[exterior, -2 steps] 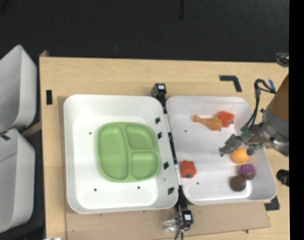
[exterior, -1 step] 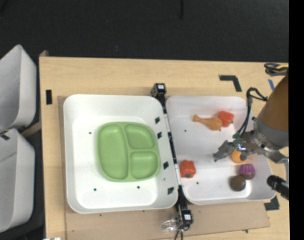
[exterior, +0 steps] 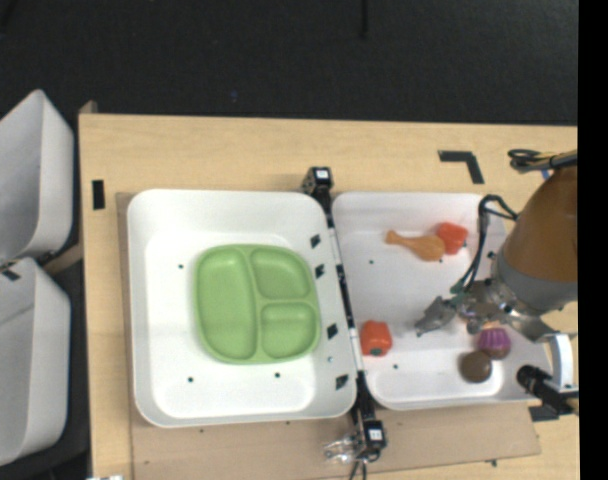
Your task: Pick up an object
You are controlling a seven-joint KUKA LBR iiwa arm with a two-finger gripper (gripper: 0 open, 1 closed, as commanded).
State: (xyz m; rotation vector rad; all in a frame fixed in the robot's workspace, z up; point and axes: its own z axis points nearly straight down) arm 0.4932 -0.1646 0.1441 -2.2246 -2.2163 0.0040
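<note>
Claw [exterior: 436, 315] low in right bin [exterior: 404, 383], state of grip cannot be told.
Contents, right bin: orange pepper [exterior: 375, 338] by the divider; purple toy [exterior: 496, 341] and brown ball [exterior: 474, 367] just beside the arm; orange drumstick [exterior: 416, 243] and red piece [exterior: 451, 235] at the far wall. Left bin: green divided plate [exterior: 256, 302]. Pepper nearest the claw; likely light, hard, slick plastic; grip across its round body.

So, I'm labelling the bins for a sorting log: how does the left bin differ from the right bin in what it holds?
The left bin holds one large thing, a green divided plate, while the right bin holds several small toys. The left bin's plate sits near its middle; the right bin's orange item, purple item and brown item lie toward its near edge. The arm reaches over the right bin, not the left bin. Both are shallow, white and rounded.
</note>
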